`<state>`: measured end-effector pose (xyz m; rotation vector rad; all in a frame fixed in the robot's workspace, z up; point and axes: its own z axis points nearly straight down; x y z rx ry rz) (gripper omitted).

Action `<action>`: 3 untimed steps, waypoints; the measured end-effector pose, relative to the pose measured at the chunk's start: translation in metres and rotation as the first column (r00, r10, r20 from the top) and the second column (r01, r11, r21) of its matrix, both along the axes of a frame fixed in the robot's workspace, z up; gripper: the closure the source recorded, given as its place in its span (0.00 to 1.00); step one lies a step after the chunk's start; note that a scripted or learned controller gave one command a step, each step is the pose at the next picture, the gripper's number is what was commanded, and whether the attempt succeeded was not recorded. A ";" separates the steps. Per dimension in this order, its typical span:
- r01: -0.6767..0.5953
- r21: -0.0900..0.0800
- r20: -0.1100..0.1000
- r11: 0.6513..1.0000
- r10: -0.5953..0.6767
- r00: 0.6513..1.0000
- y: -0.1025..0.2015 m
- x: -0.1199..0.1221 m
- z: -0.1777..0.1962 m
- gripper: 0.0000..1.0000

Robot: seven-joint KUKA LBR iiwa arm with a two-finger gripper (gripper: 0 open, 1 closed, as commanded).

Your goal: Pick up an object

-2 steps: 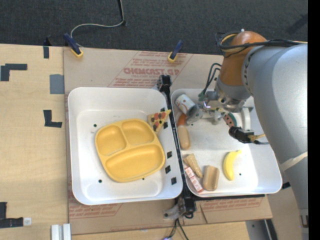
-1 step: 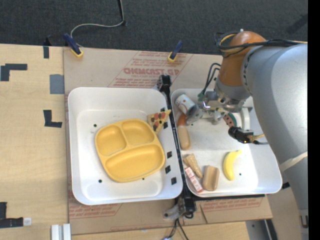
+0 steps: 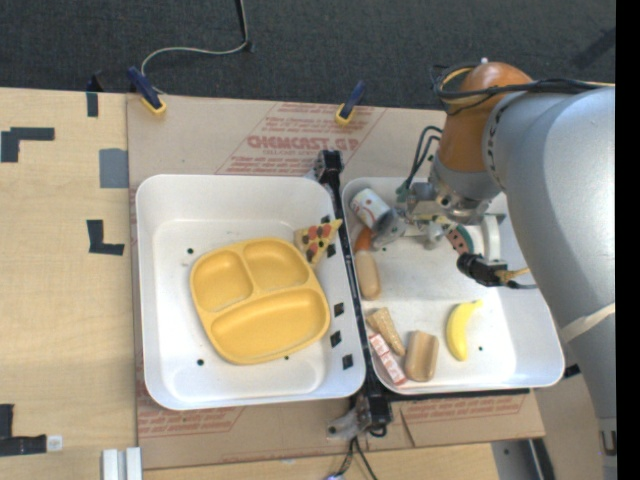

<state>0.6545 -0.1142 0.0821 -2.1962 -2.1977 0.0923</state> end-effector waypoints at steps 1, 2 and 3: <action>0.001 -0.002 0.000 1.000 -0.001 1.000 0.001 0.000 0.000 0.00; -0.003 0.013 0.001 1.000 0.003 1.000 -0.006 0.001 -0.001 0.00; 0.001 0.004 0.014 1.000 -0.001 1.000 -0.002 -0.002 0.001 0.00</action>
